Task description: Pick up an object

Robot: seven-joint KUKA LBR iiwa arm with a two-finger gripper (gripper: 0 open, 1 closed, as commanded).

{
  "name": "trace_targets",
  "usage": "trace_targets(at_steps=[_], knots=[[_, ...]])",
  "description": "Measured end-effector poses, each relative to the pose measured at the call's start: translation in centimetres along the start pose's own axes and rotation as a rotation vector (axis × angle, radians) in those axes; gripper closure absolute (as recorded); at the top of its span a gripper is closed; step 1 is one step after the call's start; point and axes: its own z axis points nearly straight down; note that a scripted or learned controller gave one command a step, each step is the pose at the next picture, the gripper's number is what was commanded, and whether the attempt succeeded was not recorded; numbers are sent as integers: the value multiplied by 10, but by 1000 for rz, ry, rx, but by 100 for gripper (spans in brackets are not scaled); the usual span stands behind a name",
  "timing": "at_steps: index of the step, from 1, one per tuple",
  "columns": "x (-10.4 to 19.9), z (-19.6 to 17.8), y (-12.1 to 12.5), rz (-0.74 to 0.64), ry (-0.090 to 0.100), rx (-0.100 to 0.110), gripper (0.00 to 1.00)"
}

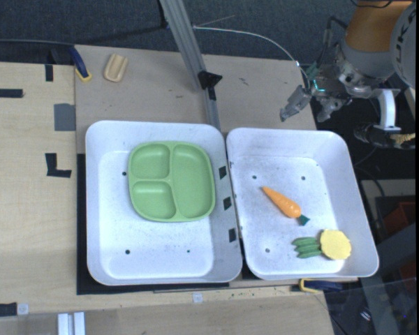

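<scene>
An orange toy carrot lies near the middle of the right bin. A yellow round toy with green leaves rests near that bin's front right corner. My gripper hangs beyond the right bin's far edge, above the bench, well away from both toys. Its two fingers stand apart with nothing between them. A green divided plate sits in the left bin.
A grey metal pole slants down from the top to the seam between the bins. A small tan block and a blue and yellow item lie on the bench at the far left. Cables run behind the arm.
</scene>
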Motion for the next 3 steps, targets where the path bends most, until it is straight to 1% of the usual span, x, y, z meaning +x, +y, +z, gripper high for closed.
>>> trace_targets(at_steps=[1, 2, 3], knots=[[0, 0, 0, 0, 0, 0, 0], [-3, 51, -10, 1, 0, 6, 0], [-12, 110, -14, 2, 0, 7, 0]])
